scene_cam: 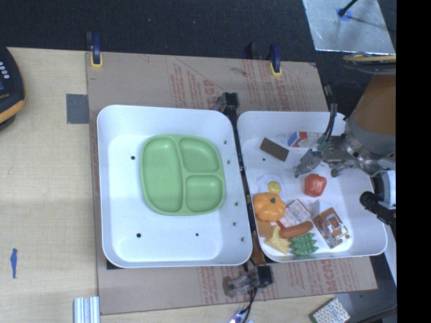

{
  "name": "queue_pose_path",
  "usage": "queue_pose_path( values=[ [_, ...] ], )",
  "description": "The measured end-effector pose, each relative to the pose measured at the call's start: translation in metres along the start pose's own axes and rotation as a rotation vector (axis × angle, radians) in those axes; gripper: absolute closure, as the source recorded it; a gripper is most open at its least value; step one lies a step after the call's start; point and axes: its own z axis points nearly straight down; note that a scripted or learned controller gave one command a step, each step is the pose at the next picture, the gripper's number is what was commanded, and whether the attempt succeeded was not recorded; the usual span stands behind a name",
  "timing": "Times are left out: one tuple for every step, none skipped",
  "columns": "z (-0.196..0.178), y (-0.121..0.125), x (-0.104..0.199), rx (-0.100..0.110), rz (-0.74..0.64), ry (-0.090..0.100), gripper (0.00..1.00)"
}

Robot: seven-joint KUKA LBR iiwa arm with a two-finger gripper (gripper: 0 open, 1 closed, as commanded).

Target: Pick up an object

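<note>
Approach is the step in hand: the gripper [316, 163] hovers low in the right bin [363, 247], just above and beside the red piece [314, 184]. Its fingers look spread, with nothing between them (the view is slanted, so the gap is hard to gauge). Other candidates, such as the orange [269, 207], sausage [296, 231] and brown block [273, 149], lie near. Next comes centring over one piece, descending and closing. The green plate [182, 174] sits in the left bin [121, 241].
</note>
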Motion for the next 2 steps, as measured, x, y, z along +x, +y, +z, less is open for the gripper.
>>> queue_pose_path(
  values=[
    [0.073,-0.013,-0.015,0.001,-0.003,0.003,0.0],
    [0.059,-0.012,-0.016,-0.003,-0.006,0.0,1.0]
  ],
)
